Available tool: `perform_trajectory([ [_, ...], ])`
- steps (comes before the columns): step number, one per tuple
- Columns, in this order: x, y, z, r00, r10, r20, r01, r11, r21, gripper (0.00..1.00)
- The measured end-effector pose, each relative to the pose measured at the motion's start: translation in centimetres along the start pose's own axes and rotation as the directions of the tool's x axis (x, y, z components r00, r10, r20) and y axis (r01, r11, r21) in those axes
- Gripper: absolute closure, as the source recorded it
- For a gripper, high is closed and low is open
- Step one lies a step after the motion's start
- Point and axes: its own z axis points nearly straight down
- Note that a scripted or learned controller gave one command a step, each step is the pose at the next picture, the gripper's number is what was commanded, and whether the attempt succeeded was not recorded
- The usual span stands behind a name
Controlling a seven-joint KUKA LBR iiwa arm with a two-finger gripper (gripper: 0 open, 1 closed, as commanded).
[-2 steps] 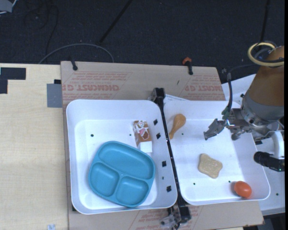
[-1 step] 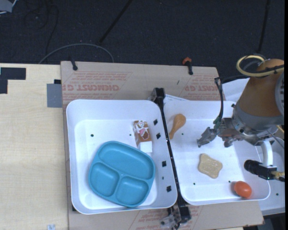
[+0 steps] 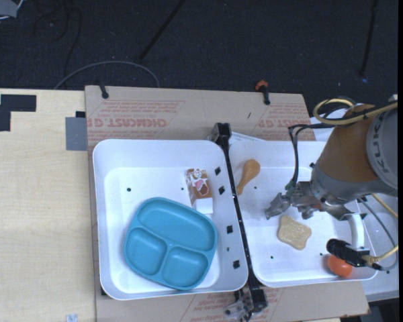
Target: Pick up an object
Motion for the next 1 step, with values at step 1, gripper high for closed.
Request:
perform_trajectory([
  [1,-0.19,0.07,-1.25,1.000,0.005,0.001,-0.005,1.000,-0.002,1.00],
])
